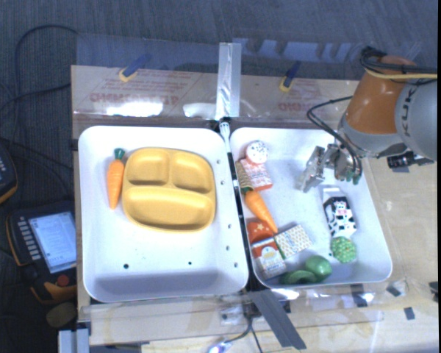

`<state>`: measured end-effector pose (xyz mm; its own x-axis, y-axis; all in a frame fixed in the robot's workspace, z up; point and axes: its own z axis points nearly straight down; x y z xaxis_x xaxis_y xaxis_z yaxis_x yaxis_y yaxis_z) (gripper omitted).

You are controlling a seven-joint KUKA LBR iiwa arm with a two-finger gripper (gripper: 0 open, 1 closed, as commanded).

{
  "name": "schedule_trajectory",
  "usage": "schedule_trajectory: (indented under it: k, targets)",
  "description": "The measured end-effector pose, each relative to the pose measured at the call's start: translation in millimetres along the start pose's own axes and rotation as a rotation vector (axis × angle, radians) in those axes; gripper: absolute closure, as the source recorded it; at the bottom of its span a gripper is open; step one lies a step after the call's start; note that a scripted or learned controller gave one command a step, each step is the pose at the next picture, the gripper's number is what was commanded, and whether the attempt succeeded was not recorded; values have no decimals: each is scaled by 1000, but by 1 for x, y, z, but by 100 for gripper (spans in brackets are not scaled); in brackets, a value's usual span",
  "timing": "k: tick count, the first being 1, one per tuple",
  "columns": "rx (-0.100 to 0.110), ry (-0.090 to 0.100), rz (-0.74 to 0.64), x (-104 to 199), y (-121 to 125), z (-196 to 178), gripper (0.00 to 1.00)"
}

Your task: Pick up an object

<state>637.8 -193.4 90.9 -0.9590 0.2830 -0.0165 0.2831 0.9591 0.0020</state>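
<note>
Grey arm with orange band [378, 101] reaches in from the right, over the upper part of the right shallow white bin [375, 267]. Claw [314, 173] hangs above bare bin floor, upper middle of that bin, fingers [309, 176] spread apart, nothing between them.

Right bin contents:
- small round white-and-red lidded cup [257, 151] at top left, touching a pink-labelled carton [252, 174] just below it
- orange plastic carrot [259, 208] lying diagonally along the left wall
- red packet [261, 230] below the carrot, small orange-and-white box [270, 259] under that
- pale patterned square packet [293, 240] just right of the red one
- green pepper-shaped toy [310, 269] at the bottom
- black-and-white cow-print carton [339, 215] on the right side, green round knobbly ball [344, 250] touching its lower end

Nearest items to the claw are the cow-print carton, below and right of it, and the pink-labelled carton to its left; both are apart from it.

Left shallow white bin [95, 271]: yellow compartment tray [167, 188] in the upper half, second orange plastic carrot with green top [115, 180] just beside its left edge, lying upright along it.

Both bins sit side by side on the surface [408, 219].
</note>
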Motion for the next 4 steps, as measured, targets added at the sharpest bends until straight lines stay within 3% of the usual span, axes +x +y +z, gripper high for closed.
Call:
schedule_trajectory:
  k: [1,2,3,4]
  targets:
    - [0,2,0,13,65,0,100]
    - [3,2,218,5,93,0,100]
    - [5,12,316,39,166,-94,100]
    - [8,12,535,41,169,-154,100]
